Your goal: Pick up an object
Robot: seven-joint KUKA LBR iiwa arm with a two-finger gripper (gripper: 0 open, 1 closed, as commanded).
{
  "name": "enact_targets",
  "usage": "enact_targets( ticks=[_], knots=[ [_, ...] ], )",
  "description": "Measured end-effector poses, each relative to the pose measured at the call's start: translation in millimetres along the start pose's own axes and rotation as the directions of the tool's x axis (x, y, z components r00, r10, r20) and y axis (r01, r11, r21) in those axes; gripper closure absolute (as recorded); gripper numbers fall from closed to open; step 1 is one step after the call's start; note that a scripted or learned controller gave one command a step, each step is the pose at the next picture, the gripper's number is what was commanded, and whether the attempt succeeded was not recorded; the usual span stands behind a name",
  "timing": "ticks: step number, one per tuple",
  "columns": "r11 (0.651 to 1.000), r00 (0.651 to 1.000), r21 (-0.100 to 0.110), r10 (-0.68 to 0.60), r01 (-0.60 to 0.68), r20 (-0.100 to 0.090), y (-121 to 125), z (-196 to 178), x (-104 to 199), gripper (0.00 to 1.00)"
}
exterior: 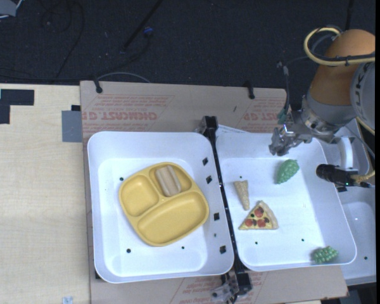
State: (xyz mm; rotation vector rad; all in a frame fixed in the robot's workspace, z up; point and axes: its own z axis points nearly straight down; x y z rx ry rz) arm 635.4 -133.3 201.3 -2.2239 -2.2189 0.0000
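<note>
Camera view looks down at a slant on the counter (31,189), where two shallow white bins sit side by side on a sheet of cardboard (177,106). The grey arm (339,75) with its orange band comes in from the right, and its claw (280,145) hangs over the far edge of the right bin (339,214), near that bin's far left corner. Whether the claw is apart or together cannot be told from here; nothing shows between its tips.

In the right bin, a green leafy toy (287,170) lies just below the claw, apart from it. A pale wedge (242,194) lies near the bin's left edge, and a toy pizza slice (259,217) lies just beside it, toward the near side. A small bunch of green grapes (325,254) sits in the near right corner, well apart from the rest.

The left bin (107,170) bears a yellow divided plate (163,203) near its middle, tilted to the bin's edges. A tan, sausage-like piece (170,180) lies in the plate's far right compartment.
</note>
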Motion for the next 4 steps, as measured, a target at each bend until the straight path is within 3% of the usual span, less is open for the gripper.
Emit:
enact_targets(
  ticks=[4],
  knots=[
    [1.000, 1.000, 0.001, -0.007, 0.007, 0.000, 7, -22, 214, 1.00]
  ],
)
